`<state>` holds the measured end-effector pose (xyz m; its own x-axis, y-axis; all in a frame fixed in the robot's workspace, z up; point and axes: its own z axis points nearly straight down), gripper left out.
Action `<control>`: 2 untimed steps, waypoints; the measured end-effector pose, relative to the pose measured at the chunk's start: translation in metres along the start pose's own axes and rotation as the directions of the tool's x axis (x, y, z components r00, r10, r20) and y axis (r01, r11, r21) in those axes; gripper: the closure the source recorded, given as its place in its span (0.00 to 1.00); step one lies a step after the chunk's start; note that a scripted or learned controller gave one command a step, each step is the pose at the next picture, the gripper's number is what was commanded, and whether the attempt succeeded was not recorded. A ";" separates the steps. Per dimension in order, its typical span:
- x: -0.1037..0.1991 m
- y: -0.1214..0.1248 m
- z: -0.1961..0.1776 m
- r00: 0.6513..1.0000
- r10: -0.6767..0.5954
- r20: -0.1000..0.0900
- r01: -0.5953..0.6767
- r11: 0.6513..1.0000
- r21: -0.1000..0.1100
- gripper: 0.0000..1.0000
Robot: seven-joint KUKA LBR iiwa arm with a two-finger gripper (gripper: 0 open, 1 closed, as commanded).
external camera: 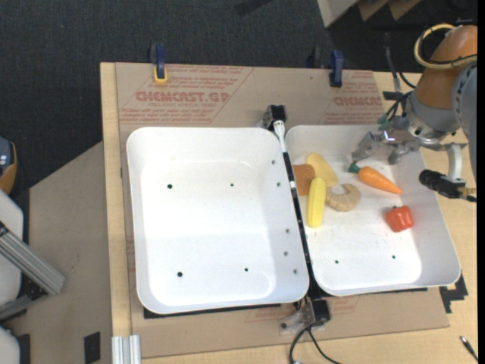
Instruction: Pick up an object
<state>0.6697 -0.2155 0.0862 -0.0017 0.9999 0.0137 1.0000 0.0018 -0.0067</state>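
At the upper right of the frame, the gripper (377, 149) hangs over the right bin (379, 275), fingers spread wide and holding nothing. The carrot (377, 179) lies just below them, near the corn (316, 202) and the red pepper (399, 218).

I see two white bins, the left bin (204, 218) and the right bin (379, 260), each speckled with a few small dark dots. In the right one I make out an orange carrot (377, 179), a red pepper (399, 218), a yellow corn cob (315, 202), a paler yellow piece (321, 168), an orange-brown block (303, 178) and a beige, tan-edged lump (343, 197). The board (227, 89) under the bins is light brown with faded red lettering. Two blue clamps (158, 54) sit on its far edge, one with yellow. The arm (447, 67) is grey with an orange band.
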 end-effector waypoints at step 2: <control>0.114 -0.020 0.003 1.000 -0.002 0.012 0.002 1.000 -0.004 0.00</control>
<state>0.6497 -0.1019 0.0850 -0.0040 1.0000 0.0021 1.0000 0.0040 -0.0030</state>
